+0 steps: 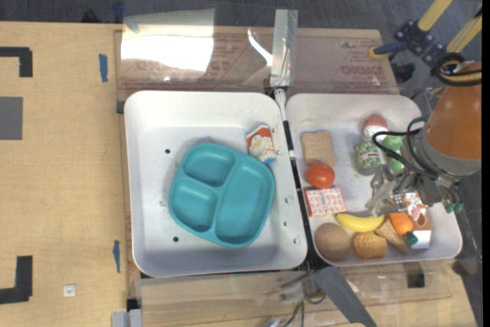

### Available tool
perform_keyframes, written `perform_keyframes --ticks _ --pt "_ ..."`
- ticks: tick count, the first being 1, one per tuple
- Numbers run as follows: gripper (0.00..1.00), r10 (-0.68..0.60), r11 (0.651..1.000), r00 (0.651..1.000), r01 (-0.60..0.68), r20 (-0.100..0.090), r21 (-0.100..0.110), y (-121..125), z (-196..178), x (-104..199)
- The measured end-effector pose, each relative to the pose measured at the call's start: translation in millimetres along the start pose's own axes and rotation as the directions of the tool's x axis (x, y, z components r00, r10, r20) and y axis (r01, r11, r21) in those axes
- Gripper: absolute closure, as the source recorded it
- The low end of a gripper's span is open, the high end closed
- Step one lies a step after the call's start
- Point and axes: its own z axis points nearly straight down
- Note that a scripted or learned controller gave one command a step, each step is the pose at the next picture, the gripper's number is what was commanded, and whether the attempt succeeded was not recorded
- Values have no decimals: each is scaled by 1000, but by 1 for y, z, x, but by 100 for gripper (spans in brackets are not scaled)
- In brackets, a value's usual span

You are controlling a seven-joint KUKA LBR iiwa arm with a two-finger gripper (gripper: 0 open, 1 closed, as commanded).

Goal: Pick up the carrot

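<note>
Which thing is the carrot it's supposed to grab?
Look in the right-hand white bin, at its near right corner, just below the robot's hand. The carrot is the small orange chunk right of the yellow banana, brighter than the brown, bread-like pieces beside it.

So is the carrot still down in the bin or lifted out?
Down in the bin: the carrot lies among the toy food in the right bin, with the gripper just above it.
</note>
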Motion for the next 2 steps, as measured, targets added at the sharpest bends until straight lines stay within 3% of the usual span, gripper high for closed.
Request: perform_keyframes --ticks 1,2 --pt "100 67 998 998 -67 1 0 23 -14 5" --pt "100 102 995 995 -102 6 4 -16 -37 15"
